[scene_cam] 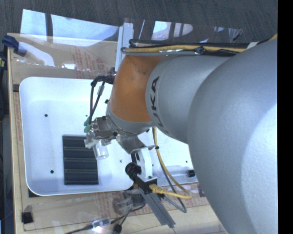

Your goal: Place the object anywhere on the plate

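Dark carpet lies behind a pale wooden worktop (58, 213), and on it stands a shallow white bin (28, 106) with rounded corners. The grey arm (219, 111), with its orange band (132, 91), covers whatever lies beyond the bin on the arm's side.

The fingers (100, 149) hang low over the bin floor at the end of a cluster of cables and fittings. From this angle I cannot tell whether they are open or closed. At their tip sits a small pale, half-clear piece (102, 153). It may be the object or part of the tool itself, so where the task's thing is cannot be settled here, and no hold can be claimed.

Just beside the fingers, on the side away from the arm, lies a dark ribbed slab (80, 167), which I take to be the plate. The pale piece sits at its near edge, touching or barely apart.

I judge this to be the placing step, close to its end. If the object is carried, the next move calls for a short shift over the ribs and a release low down.

Past the plate's far edge from the fingers there is bare bin floor, then the rising wall. The bin's front rim runs close along the slab's short end. A yellow cable (173, 191) loops behind the fingers and could snag.
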`<action>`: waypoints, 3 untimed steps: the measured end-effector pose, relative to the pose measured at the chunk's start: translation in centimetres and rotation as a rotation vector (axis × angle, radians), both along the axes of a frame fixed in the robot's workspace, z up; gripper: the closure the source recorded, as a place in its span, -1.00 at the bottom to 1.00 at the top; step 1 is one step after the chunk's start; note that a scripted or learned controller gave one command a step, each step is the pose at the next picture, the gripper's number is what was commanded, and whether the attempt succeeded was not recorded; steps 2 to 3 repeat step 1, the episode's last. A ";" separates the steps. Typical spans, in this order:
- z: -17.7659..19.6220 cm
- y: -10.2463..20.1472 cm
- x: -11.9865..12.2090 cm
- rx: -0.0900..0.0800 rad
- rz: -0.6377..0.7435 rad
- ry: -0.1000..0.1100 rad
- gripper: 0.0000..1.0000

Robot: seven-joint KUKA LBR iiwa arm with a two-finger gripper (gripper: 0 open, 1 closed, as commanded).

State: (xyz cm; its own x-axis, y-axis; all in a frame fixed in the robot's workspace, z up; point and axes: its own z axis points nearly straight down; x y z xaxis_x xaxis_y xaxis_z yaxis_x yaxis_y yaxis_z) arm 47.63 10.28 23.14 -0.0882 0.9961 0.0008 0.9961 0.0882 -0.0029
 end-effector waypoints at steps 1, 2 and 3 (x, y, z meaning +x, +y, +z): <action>-7.5 6.4 -0.2 -0.002 -0.198 0.006 1.00; -7.5 6.4 -0.2 -0.002 -0.198 0.006 1.00; -7.5 6.4 -0.2 -0.002 -0.198 0.006 1.00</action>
